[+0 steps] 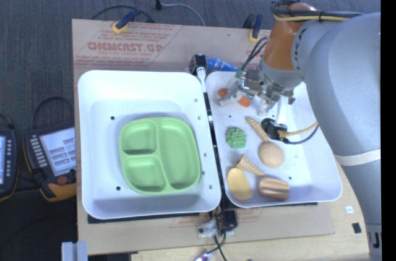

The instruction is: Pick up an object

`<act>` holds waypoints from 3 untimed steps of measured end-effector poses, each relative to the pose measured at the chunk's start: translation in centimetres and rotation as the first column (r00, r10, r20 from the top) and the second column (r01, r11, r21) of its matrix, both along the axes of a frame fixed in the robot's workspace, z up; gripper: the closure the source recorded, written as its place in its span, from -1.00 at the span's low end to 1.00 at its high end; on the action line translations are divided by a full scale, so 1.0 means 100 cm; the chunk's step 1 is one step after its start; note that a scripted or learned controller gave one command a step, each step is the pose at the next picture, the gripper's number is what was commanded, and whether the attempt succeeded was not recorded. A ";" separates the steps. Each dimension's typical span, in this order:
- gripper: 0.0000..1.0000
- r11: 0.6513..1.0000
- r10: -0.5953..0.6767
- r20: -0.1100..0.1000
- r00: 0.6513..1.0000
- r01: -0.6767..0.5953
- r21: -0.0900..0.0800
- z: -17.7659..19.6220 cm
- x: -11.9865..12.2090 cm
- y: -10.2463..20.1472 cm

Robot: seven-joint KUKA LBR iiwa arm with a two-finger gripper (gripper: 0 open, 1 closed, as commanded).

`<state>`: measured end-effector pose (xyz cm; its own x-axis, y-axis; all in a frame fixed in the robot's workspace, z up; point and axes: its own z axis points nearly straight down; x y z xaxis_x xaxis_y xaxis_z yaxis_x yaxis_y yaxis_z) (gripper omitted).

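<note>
Your hand hangs low over the far end of the right bin, and you cannot tell from this angle whether it grips anything. Just beside it lie a small orange piece and another orange bit. Nearer you sit a green ball, a cone, a round tan piece, a second cone, a yellow pear shape and a brown cylinder. Left bin holds a green divided tray on the worktop.

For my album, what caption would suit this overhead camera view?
Arm's gripper low over the right bin of toy food; green tray in the left bin.
</note>
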<state>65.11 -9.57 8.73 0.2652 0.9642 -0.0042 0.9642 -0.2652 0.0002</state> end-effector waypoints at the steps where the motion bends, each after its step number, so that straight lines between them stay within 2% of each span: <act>1: 1.00 1.000 0.000 0.006 1.000 0.000 -0.003 0.011 0.002 -0.001; 2: 1.00 0.965 0.263 0.000 0.965 -0.263 0.004 0.097 -0.083 0.032; 3: -1.00 0.965 0.263 -0.001 0.965 -0.263 0.005 0.097 -0.083 0.032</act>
